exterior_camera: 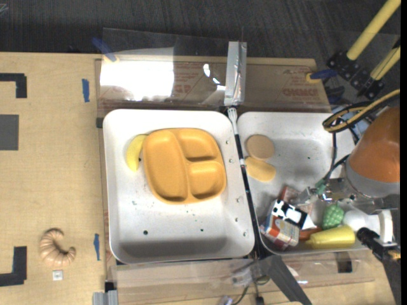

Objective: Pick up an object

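Orange divided tray [184, 164] fills the left bin's [121, 234] middle; the right bin's [299, 129] far half lies open; arm [375, 164] overhangs its right edge; jaws' state cannot be told.

An orange divided plastic tray [184, 164] and a yellow banana-shaped toy [133, 152] lie in the white left bin [121, 234]. The white right bin [299, 129] shows a tan round disc [259, 146], a black-and-white checked box [289, 213], a green bumpy toy [332, 216] and a yellow corn-shaped toy [331, 237].
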Motion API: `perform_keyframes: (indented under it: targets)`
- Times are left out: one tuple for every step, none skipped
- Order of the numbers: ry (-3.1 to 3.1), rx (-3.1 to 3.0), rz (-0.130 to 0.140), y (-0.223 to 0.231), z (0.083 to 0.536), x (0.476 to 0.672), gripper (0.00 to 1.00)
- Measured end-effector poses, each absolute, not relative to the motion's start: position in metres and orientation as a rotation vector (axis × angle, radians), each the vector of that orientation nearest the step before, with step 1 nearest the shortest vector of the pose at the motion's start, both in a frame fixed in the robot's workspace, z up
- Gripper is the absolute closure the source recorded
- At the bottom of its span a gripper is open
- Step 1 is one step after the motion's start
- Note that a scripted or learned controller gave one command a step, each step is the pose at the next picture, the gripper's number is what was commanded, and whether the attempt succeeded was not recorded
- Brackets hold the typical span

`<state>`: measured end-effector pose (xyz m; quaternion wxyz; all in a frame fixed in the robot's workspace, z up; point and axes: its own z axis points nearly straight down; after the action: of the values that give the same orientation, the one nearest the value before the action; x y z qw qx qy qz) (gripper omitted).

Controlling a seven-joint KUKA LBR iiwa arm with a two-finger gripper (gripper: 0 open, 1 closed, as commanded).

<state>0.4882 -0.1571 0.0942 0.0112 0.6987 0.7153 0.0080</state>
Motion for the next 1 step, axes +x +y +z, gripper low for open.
perform_keyframes:
  targets:
    - [2.395, 2.014, 0.011, -0.1608, 0.0922, 0.5294, 0.0]
